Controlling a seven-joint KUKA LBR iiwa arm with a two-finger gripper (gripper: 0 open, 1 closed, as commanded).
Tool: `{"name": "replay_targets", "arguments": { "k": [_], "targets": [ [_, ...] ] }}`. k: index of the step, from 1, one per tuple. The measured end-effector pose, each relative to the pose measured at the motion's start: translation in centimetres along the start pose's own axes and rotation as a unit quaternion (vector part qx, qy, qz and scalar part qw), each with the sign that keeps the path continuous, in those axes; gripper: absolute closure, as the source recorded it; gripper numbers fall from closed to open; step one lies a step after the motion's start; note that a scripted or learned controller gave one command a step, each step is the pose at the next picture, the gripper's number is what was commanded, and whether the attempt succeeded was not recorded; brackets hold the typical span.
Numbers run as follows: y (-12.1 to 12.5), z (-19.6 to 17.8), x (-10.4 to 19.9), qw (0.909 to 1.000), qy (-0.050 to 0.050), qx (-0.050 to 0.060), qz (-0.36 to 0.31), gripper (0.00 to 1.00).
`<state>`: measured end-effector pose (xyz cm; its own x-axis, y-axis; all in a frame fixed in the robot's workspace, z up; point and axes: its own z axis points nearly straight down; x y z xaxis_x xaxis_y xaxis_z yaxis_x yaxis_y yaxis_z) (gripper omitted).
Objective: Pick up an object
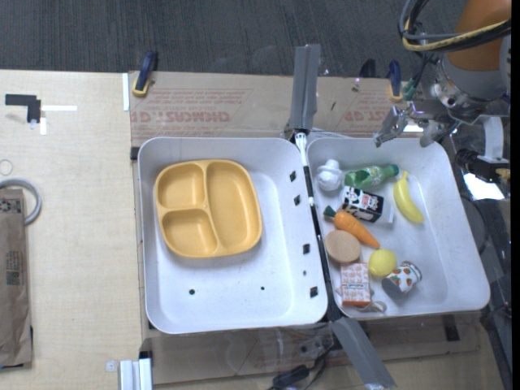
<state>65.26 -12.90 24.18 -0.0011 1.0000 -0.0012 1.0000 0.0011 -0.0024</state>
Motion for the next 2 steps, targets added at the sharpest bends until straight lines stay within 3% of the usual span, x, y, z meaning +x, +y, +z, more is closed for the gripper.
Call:
{"name": "replay_targets", "arguments": {
  "k": [1, 2],
  "targets": [
    [0.3, 7.8, -7.7, 0.998, -0.001, -0.001, -0.063, 0.0],
    [-2.2, 15.1, -8.4, 0.998, 0.004, -0.001, -0.063, 0.0]
  ]
}}
